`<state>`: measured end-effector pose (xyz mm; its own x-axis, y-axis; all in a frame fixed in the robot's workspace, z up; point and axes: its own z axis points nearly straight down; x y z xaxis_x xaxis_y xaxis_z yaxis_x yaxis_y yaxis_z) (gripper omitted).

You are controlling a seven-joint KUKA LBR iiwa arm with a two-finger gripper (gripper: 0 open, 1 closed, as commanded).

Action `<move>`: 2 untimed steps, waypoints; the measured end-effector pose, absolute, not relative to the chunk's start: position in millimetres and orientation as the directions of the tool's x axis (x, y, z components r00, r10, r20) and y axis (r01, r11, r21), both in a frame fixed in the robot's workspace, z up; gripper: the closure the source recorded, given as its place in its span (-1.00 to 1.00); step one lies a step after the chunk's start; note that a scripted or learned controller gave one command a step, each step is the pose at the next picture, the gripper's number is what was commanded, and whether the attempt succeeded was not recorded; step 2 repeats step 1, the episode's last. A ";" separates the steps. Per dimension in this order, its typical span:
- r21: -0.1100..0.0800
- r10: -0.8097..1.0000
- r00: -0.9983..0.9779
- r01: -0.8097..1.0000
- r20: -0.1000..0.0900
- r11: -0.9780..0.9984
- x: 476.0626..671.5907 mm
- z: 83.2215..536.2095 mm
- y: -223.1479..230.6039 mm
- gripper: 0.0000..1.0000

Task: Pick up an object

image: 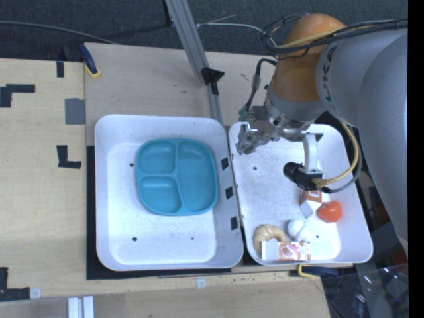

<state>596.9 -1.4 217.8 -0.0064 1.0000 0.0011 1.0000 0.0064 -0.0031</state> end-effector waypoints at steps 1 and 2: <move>-0.003 1.000 -0.008 1.000 0.002 0.008 580.4 228.0 53.4 1.00; -0.003 1.000 -0.008 1.000 0.002 0.008 580.4 228.0 53.4 1.00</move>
